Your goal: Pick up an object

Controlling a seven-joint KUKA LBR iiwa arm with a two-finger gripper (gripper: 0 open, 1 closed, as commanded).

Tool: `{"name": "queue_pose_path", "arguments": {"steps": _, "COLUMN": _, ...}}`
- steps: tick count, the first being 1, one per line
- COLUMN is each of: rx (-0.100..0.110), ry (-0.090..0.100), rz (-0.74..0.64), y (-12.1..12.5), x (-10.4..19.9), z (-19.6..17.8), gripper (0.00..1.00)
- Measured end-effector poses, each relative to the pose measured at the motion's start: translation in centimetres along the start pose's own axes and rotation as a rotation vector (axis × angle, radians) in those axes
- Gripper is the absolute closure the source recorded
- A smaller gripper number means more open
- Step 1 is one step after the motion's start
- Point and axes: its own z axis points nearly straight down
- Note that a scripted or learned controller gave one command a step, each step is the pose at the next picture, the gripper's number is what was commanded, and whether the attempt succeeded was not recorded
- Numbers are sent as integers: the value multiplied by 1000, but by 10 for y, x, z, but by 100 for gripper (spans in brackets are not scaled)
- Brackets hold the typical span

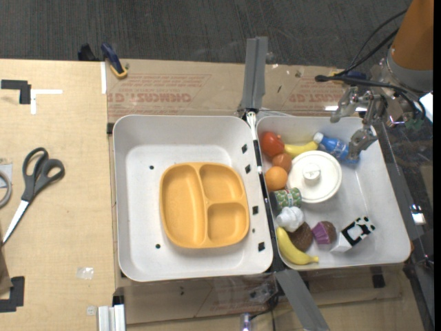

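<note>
gripper (363, 138) over right bin's (386, 205) far-right corner, fingers blurred, cannot tell if parted or holding | blue bottle (337, 146) just beside it, partly hidden behind white lid (314, 176) | arm cut off at frame's top-right edge

Two shallow white plastic bins sit side by side on the bench. The left bin (131, 205) holds a yellow three-compartment plastic tray (204, 204) near its centre. The right bin (386, 205) holds a round white lid (314, 176) in the middle; a red tomato (271, 143) and two oranges (276, 172) line its left wall, a small yellow banana (301, 147) and a blue bottle (335, 145) lie behind the lid, and a larger yellow banana (292, 248) lies at the front. A black-and-white cube (357, 232) sits front right. Grey-handled scissors (31, 185) lie on the bench, well left of the bins.
</note>
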Motion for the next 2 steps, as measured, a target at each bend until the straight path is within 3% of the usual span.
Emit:
{"name": "queue_pose_path", "arguments": {"steps": 1, "rx": 1, "ry": -6, "rz": -10, "y": -44, "x": -11, "z": 147, "gripper": 0}}
{"name": "queue_pose_path", "arguments": {"steps": 2, "rx": 2, "ry": -5, "rz": -24, "y": -7, "x": -14, "z": 158, "gripper": 0}}
